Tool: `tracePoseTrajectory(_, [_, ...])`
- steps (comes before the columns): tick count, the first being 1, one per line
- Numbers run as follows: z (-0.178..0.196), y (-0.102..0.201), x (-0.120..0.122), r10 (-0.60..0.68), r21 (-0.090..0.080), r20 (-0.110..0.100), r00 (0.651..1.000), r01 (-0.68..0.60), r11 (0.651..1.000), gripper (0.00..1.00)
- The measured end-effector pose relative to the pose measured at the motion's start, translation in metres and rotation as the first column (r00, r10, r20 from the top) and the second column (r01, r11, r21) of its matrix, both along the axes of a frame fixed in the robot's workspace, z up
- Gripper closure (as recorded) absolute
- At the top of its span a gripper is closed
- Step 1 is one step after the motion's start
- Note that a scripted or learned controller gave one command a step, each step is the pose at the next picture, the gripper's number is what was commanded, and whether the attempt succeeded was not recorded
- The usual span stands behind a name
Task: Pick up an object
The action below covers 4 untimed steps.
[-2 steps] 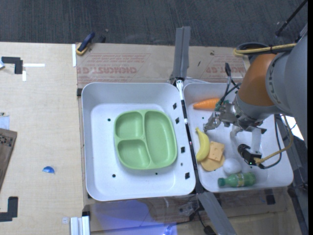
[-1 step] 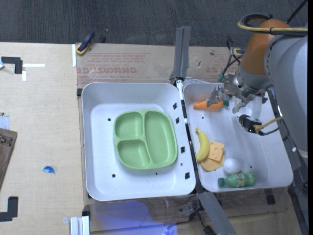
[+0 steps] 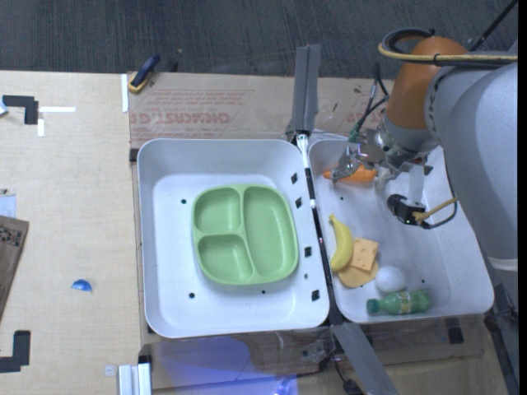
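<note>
Plate (image 3: 245, 234), green and three-sectioned, sits mid left bin (image 3: 156, 220). In the right bin (image 3: 461, 245), banana (image 3: 340, 241), cheese wedge (image 3: 362, 255), white ball (image 3: 390, 279) and green bottle (image 3: 399, 303) crowd the near edge. An orange carrot-like piece (image 3: 356, 176) lies at the far-left corner, under the gripper (image 3: 362, 159). Judged step: the grasp; next comes a straight lift. The arm bends steeply down from the right; whether the gripper pinches it, I cannot tell.
</note>
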<state>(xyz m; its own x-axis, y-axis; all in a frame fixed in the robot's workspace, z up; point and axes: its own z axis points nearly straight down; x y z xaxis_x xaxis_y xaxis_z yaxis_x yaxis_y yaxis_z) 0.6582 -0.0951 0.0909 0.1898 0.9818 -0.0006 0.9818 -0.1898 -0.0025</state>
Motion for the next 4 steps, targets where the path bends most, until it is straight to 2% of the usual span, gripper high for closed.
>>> tracePoseTrajectory(1, [-0.001, -0.005, -0.095, 0.114, 0.000, 0.001, 0.993, -0.114, 0.993, 0.00])
tracePoseTrajectory(2, [-0.001, 0.002, -0.030, 0.047, -0.001, 0.003, 0.999, -0.047, 0.999, 0.00])
tracePoseTrajectory(3, [-0.003, -0.022, -0.002, 0.033, 0.002, -0.009, 0.999, -0.033, 0.999, 0.00])
tracePoseTrajectory(4, [0.010, -0.047, -0.115, 0.078, 0.000, 0.002, 0.997, -0.078, 0.997, 0.00])
